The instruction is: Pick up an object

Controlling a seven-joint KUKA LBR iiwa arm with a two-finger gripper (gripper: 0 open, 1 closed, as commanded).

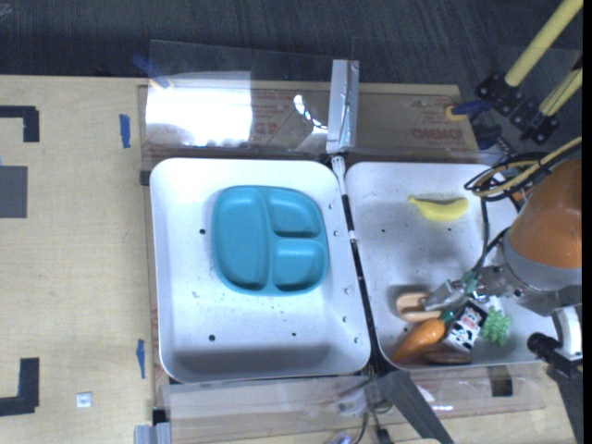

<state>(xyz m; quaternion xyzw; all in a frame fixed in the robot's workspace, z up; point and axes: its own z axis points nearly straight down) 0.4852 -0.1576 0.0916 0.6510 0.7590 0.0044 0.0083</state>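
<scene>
My gripper (450,296) is low in the right bin (388,211), near its front edge, and the arm's orange band (553,229) rises behind it at the right. It hangs over a small cluster of toys. A tan, bun-like piece (410,301) lies just left of it. An orange carrot-shaped toy (418,337) sits below it. A black-and-white toy (469,326) and a green leafy toy (497,326) lie to its lower right. A yellow banana (437,207) rests apart, toward the back of the same bin.
The left bin (185,322) holds a blue divided plate (269,239) near its middle. A metal divider (341,109) and a clear panel (231,100) stand behind the bins. Cables (504,176) and yellow rods (546,35) crowd the right rear.
</scene>
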